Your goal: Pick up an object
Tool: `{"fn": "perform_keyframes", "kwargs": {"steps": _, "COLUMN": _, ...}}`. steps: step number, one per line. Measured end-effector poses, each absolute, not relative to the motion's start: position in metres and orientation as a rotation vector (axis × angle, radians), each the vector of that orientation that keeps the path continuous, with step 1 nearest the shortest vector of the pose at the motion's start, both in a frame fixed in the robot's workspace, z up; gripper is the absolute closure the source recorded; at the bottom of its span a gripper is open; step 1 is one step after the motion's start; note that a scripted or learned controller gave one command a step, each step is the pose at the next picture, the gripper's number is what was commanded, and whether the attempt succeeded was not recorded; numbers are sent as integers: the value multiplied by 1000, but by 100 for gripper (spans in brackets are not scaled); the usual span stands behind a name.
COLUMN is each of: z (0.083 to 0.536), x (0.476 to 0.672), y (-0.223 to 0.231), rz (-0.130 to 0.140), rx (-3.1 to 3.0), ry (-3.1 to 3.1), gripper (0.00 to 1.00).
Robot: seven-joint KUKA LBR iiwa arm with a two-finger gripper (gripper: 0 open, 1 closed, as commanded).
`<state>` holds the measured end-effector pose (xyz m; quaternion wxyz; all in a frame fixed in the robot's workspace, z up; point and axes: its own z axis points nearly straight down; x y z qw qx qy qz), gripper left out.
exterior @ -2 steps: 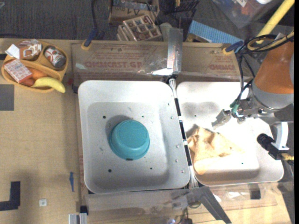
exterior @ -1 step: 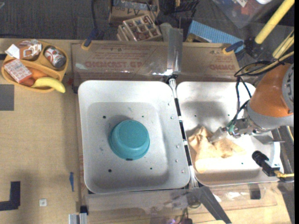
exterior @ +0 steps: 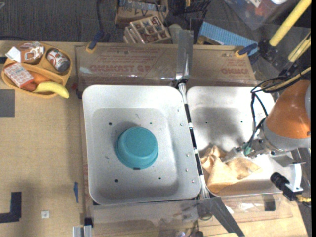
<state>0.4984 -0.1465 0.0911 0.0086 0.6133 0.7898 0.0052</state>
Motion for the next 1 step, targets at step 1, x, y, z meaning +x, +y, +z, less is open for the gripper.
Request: {"fn": "perform_keyframes", "kwargs": {"steps": 1, "z": 91, "x": 486, "y": -110, "rz": 12, "rx": 1926, "ry": 2458, "gripper": 0}}
